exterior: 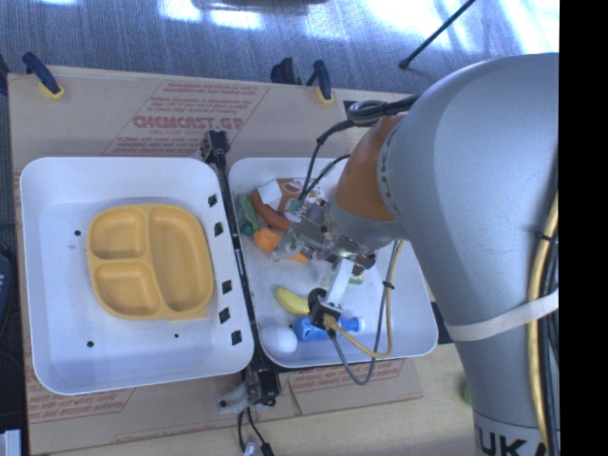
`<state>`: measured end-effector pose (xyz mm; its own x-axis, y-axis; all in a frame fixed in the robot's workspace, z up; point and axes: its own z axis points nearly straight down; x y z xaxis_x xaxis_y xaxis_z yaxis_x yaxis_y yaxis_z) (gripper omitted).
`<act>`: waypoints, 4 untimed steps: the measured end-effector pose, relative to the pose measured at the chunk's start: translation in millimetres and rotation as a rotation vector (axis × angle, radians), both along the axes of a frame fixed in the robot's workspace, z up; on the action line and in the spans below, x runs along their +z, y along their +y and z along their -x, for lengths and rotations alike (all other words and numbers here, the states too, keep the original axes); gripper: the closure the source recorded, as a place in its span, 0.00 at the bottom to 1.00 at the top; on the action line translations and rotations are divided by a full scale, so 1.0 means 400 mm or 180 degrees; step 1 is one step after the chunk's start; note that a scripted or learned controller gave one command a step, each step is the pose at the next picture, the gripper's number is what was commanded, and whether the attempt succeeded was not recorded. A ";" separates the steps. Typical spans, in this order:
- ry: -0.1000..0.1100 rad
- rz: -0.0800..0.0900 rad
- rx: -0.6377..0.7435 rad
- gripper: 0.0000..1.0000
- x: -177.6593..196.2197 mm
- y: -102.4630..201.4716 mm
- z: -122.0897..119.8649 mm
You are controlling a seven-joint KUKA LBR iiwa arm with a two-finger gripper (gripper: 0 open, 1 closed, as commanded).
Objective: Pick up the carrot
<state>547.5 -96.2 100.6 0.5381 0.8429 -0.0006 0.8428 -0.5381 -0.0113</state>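
Observation:
The carrot (270,217) is a slim orange-red piece with a green top, lying in the upper left of the right bin (410,323). My gripper (304,242) is low in that bin, just right of the carrot and close over the toys there. The wrist and its cables hide the gripper's tip.
A round orange toy (267,239) lies just below the carrot. Nearer the front are a yellow banana (293,301), a blue toy (310,330) and a white egg (279,338). The left bin (47,283) holds a yellow divided plate (150,259).

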 end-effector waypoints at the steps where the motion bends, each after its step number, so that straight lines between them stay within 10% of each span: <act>1: 0.0011 -0.0008 0.0023 1.00 0.024 0.001 0.001; 2: -0.0012 0.0008 0.0111 1.00 -0.024 -0.009 0.108; 3: -0.0017 0.0008 0.0110 0.00 -0.024 -0.009 0.107; 4: -0.0011 0.0012 -0.0244 0.00 -0.024 -0.002 -0.003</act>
<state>548.8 -97.1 91.1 0.6011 0.7992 -0.0017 0.7991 -0.6011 -0.0064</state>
